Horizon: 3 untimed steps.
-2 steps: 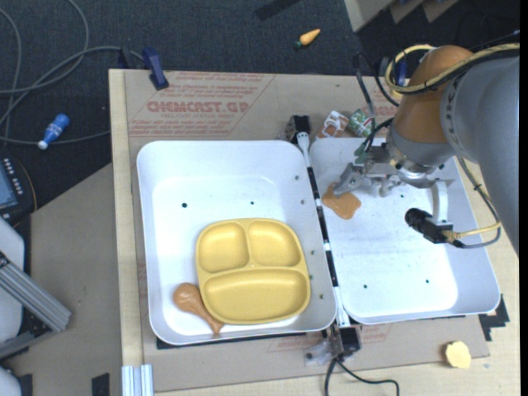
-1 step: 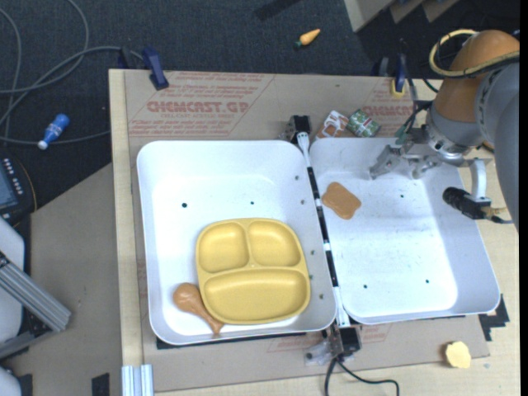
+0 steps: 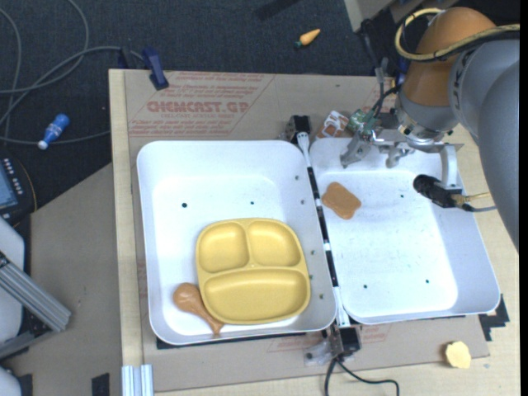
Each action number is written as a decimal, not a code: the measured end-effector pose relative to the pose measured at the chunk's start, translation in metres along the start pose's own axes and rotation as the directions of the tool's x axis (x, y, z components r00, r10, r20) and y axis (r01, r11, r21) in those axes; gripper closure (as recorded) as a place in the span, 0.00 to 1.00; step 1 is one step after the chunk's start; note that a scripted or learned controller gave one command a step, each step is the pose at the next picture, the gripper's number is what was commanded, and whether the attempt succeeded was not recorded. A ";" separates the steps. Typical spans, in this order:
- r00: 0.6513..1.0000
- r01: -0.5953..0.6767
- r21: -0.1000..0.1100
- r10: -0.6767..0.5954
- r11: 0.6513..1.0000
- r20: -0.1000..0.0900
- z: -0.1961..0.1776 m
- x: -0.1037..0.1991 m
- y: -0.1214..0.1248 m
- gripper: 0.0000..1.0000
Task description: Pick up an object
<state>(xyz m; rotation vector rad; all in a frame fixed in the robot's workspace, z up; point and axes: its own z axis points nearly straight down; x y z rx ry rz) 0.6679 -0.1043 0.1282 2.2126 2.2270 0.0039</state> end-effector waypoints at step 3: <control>1.000 0.001 -0.009 -0.001 1.000 -0.001 -0.064 0.070 -0.029 0.00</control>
